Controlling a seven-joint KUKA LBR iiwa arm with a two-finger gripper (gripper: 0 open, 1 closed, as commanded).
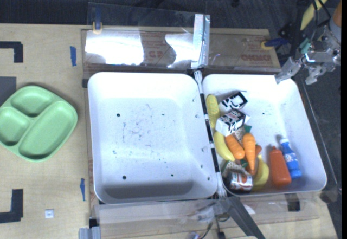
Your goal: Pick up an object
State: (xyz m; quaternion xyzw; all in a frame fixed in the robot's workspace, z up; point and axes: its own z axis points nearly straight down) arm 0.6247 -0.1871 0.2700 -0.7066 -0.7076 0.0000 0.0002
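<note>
The right bin [309, 124] holds a pile along its left side: a yellow corn cob [212, 105], two black-and-white patterned blocks [234, 101] [230, 121], a banana [221, 146], two carrots [236, 147] [249, 148] and a can [240, 179]. An orange bottle [279, 168] and a blue bottle [290, 158] lie toward the front right. My gripper [300, 73] hangs over the bin's back right corner, well away from the pile. It is open, with nothing between its fingers [285, 73].
The left bin [143, 135] sits beside the right one, across a shared rim. A green divided plate [36, 122] rests on the bench at far left. A clear plastic panel [146, 43] stands behind the bins.
</note>
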